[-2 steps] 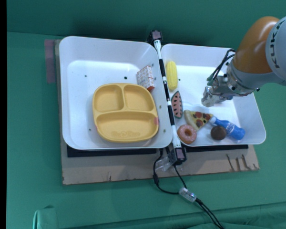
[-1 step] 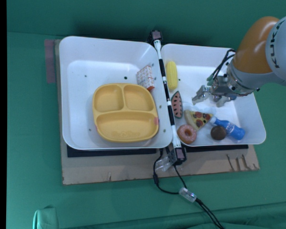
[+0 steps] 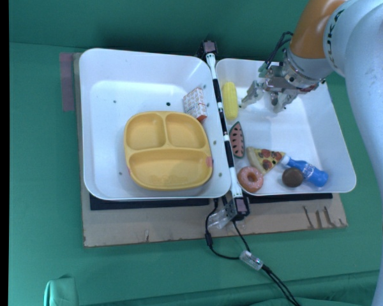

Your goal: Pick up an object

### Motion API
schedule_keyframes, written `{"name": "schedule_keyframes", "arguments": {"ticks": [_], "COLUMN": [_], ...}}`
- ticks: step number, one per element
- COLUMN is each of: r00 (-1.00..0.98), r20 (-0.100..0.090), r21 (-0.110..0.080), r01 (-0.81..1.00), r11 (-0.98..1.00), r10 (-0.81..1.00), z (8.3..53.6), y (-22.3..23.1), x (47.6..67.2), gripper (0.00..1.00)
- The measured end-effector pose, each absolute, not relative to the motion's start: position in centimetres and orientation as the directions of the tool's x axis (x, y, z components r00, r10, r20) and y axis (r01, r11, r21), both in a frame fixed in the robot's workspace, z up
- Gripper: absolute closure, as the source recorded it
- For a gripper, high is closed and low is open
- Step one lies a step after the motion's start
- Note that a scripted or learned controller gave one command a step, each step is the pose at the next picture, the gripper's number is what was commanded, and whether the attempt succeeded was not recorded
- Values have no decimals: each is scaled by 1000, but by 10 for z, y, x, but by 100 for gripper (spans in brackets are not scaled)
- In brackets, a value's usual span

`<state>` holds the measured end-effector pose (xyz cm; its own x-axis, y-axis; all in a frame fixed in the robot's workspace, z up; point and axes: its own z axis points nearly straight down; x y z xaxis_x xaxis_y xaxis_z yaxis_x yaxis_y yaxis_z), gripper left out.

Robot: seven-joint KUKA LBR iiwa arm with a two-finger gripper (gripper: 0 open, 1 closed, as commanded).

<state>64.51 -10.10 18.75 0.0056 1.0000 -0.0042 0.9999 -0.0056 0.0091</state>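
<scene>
While the gripper point(image 3: 266, 100) hangs over the back of the right bin point(image 3: 319, 126) with its fingers spread apart and nothing between them, the corn cob point(image 3: 230, 100) lies just to its left against the bin's left wall. Nearer the front, a watermelon slice point(image 3: 237, 139) sits by the same wall, with a pizza slice point(image 3: 265, 159) beside it and a doughnut point(image 3: 250, 178) at the front corner. A blue bottle point(image 3: 305, 170) and a brown ball point(image 3: 292, 177) lie touching near the front right. A black-and-white bar point(image 3: 220, 123) runs between the bins. Over in the left bin point(image 3: 108, 94), a yellow divided plate point(image 3: 168, 150) fills the front middle, and a small carton point(image 3: 195, 102) stands behind it near the right wall. Cables point(image 3: 242, 250) trail across the green tabletop point(image 3: 38, 171).
</scene>
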Motion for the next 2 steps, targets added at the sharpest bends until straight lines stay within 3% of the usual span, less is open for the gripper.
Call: {"name": "schedule_keyframes", "arguments": {"ticks": [1,2], "r00": [10,10], "r20": [-12,-12], "r21": [27,27], "r01": [1000,1000], "r11": [-9,-9], "r10": [1000,1000], "z": [206,206], "y": [-104,-104], "x": [649,649], "gripper": [100,0]}}
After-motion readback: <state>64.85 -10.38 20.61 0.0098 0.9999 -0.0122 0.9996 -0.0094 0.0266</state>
